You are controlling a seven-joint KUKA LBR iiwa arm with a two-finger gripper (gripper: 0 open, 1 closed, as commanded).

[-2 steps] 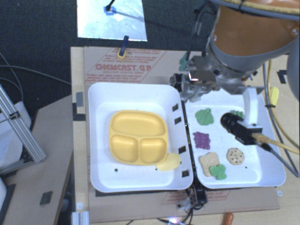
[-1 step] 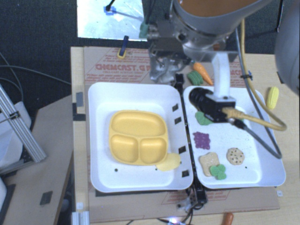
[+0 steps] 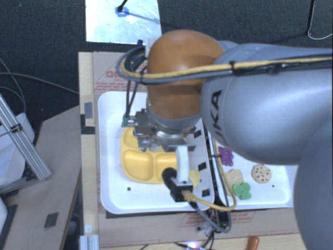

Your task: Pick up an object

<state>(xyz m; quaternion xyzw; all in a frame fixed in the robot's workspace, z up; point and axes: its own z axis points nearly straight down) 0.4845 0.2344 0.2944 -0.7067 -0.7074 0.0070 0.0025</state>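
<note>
A yellow moulded plastic piece (image 3: 136, 163) with rounded compartments lies in the left white bin (image 3: 110, 191). My gripper (image 3: 157, 141) hangs straight down over the yellow piece's right half, and the grey wrist and orange band (image 3: 179, 72) cover it from above. In the right bin (image 3: 278, 196) lie a purple piece (image 3: 226, 155), a brown speckled cookie (image 3: 260, 173), a beige piece (image 3: 233, 177) and a green leafy piece (image 3: 242, 190).
The big grey arm (image 3: 270, 108) spans the right bin and hides most of it. A black cable plug (image 3: 174, 184) and yellow cable hang by the divider. An aluminium frame (image 3: 21, 139) stands at the left, a foil sheet (image 3: 122, 12) behind.
</note>
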